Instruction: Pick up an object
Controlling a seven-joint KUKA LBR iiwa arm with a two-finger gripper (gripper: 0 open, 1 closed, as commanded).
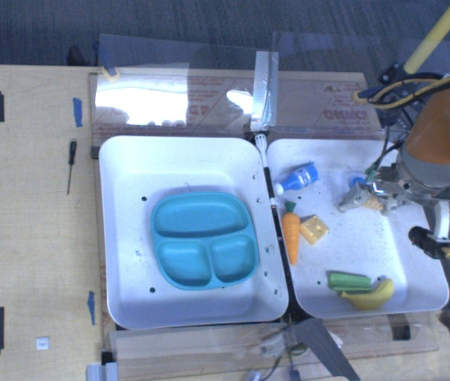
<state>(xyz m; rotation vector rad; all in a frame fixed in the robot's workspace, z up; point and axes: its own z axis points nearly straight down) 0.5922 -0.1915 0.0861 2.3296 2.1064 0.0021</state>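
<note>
The carrot point(290, 237), cheese wedge point(314, 229), blue bottle point(298, 176) and banana point(370, 294) are left loose in the right bin point(415, 153), presumably for picking. The gripper point(370, 195) is hung low there; whether it is parted or closed cannot be told.

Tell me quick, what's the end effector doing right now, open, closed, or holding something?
End effector: low over the right bin, near its back right; whether it is open, closed or holding anything cannot be told.

Gripper point(365, 198) above right bin point(415, 153)
</note>
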